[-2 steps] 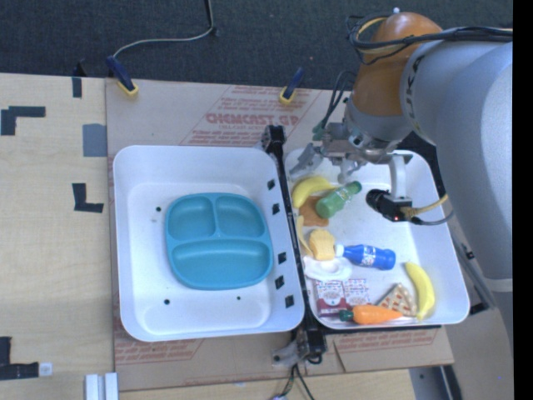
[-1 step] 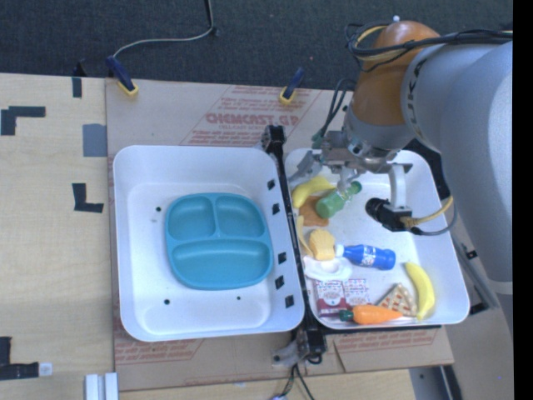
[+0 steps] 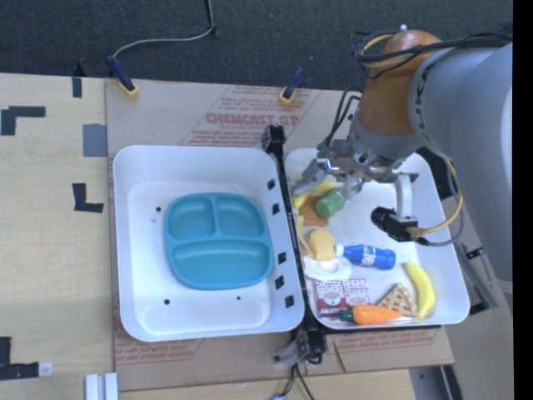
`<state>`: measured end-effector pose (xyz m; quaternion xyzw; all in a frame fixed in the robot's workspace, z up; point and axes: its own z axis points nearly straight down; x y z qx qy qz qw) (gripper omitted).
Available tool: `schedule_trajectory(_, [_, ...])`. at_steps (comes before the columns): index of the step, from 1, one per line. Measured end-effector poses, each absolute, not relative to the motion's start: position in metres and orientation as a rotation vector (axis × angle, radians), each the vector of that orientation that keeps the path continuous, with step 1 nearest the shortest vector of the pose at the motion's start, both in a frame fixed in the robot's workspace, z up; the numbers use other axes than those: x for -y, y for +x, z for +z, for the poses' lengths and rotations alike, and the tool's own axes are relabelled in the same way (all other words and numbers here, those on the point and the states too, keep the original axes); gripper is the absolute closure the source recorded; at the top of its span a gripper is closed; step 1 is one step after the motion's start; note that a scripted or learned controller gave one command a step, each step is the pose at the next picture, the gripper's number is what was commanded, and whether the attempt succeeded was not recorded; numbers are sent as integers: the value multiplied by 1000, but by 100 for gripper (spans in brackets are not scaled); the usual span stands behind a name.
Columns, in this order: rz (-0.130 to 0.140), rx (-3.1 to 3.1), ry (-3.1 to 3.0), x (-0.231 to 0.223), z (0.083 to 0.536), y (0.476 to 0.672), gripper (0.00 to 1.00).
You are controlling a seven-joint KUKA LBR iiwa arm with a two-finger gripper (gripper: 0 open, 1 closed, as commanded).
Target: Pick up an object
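My gripper [image 3: 333,182] sits low in the right bin [image 3: 441,307], fingers spread wide, straddling a green cylinder [image 3: 330,205] near the bin's left wall. Nothing held yet. Judgement: centre over the cylinder, close across its short axis; smooth rounded plastic may roll. Soft orange piece [image 3: 312,215] touches it.

Red print reading "CHEMCAST GP" runs along the brown cardboard sheet [image 3: 241,117] at the far side of the bins (smaller lines beneath it are illegible).
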<state>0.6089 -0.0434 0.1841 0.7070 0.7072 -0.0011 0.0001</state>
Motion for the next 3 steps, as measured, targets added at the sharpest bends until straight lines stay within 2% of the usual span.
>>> schedule_trajectory(2, [-3,-2221,2223,120,189,533,0])
schedule_trajectory(3, [4,-2219,2218,130,87,534,0])
